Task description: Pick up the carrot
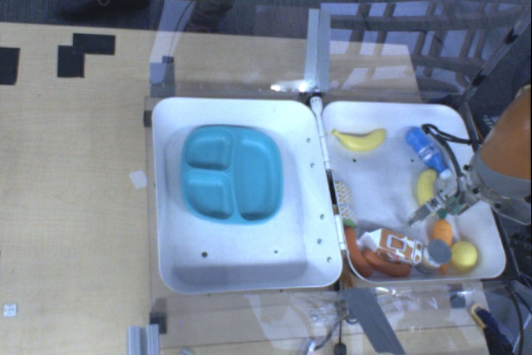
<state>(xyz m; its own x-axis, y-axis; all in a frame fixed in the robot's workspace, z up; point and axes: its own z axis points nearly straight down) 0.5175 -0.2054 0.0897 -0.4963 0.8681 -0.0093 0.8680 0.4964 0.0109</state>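
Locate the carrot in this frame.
The carrot lies along the near edge of the right bin, toward its left corner, partly under a small carton.

Gripper (438,208) low over right bin (378,179), near its right wall. Touching, just below: carrot (441,231). Further below-right: lemon (464,255). Just up-left: small banana (426,187). Above: bottle (424,149). Far upper-left: banana (360,139). Lower-left: carton (397,245) on sausage (374,262). Far left: tray (231,174) in left bin (174,262).
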